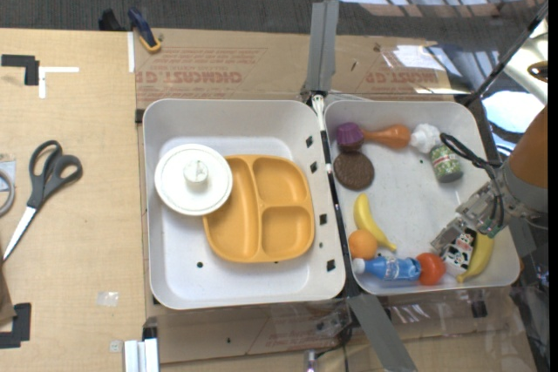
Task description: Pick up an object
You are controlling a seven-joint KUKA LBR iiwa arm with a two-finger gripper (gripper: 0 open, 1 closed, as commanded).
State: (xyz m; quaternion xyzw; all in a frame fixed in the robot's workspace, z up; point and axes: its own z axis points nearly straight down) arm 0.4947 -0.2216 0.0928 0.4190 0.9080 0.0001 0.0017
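The right bin (pixel 410 200) holds several small items. A purple piece (pixel 349 135), an orange carrot (pixel 389 135) and a white lump (pixel 425 136) lie along its far side, with a green can (pixel 447 164) nearby. A brown cookie (pixel 354 172) sits at the left. A banana (pixel 371 223), an orange (pixel 362 244), a blue bottle (pixel 391 269) and a red ball (pixel 430 267) line the near side. My gripper (pixel 467 225) hangs low at the bin's right side, just above a black-and-white patterned toy (pixel 459 253) and a second banana (pixel 479 257).
The left bin (pixel 166 274) carries a yellow divided plate (pixel 261 212) and a round white lid (pixel 193 179) overlapping its left edge. Scissors (pixel 42 183) lie on the bench at far left. A blue clip (pixel 143 29) sits at the back. A black cable (pixel 466 151) crosses the right bin's far corner.
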